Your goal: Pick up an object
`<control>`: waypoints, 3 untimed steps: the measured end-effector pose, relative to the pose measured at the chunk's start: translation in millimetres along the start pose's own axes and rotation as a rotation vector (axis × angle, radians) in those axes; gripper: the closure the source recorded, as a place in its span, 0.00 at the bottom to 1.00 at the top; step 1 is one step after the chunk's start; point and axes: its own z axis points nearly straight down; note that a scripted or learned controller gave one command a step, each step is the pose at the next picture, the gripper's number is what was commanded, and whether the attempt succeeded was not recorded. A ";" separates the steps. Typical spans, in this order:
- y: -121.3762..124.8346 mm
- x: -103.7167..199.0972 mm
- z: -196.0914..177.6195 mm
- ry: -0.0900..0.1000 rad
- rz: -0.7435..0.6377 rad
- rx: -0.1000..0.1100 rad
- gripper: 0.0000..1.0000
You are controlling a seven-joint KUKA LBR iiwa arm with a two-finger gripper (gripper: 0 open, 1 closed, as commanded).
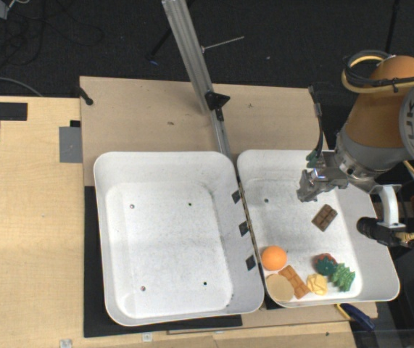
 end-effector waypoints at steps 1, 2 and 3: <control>9.5 49.8 -9.9 0.001 0.001 0.001 1.00; 24.9 94.3 0.2 0.000 0.002 0.002 1.00; 45.6 139.3 5.7 0.000 0.002 0.001 1.00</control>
